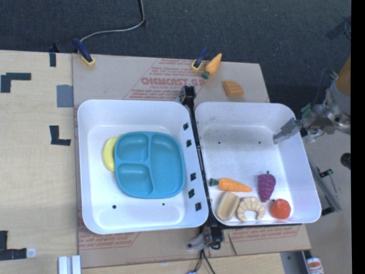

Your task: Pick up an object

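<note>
The right bin (245, 121) holds a cluster of toy foods along its near side: an orange carrot (234, 184), a purple bunch of grapes (266, 186), a tan bread roll (227, 205), a croissant (251, 208) and a red tomato (280, 209). My gripper (283, 133) hangs over the bin's right rim, up and to the right of the grapes. It touches none of the foods, and nothing is seen in its grasp. The arm's wrist (328, 116) comes in from the right.
The left bin (91, 210) carries a blue divided plate (150, 164) with a yellow piece (108, 153) tucked under its left edge. On the cardboard behind the bins lie a small orange carrot (213, 63) and a tan block (232, 88). A black divider clip (187, 94) joins the bins.
</note>
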Controlling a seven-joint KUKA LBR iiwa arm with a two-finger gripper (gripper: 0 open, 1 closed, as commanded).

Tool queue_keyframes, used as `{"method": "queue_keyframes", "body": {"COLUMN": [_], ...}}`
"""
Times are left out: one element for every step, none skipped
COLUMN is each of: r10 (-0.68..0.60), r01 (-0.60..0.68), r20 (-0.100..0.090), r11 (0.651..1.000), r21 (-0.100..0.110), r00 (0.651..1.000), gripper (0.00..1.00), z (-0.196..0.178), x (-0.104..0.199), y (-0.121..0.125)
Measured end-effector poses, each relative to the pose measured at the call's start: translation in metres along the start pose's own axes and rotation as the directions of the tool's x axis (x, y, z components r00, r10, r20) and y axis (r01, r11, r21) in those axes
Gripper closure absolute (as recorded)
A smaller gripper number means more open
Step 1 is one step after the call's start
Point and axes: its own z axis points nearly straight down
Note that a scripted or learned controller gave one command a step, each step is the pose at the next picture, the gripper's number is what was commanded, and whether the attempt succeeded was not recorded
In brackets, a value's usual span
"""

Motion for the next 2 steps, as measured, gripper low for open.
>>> {"method": "queue_keyframes", "body": {"r10": [0.001,0.0], "r01": [-0.001,0.0], "r20": [-0.001,0.0], "r11": [1.0,1.0], "r21": [0.001,-0.004], "r00": [1.0,1.0], "gripper": [0.0,0.0], "z": [0.104,0.166], "x": [-0.019,0.001], "y": [-0.033,-0.061]}}
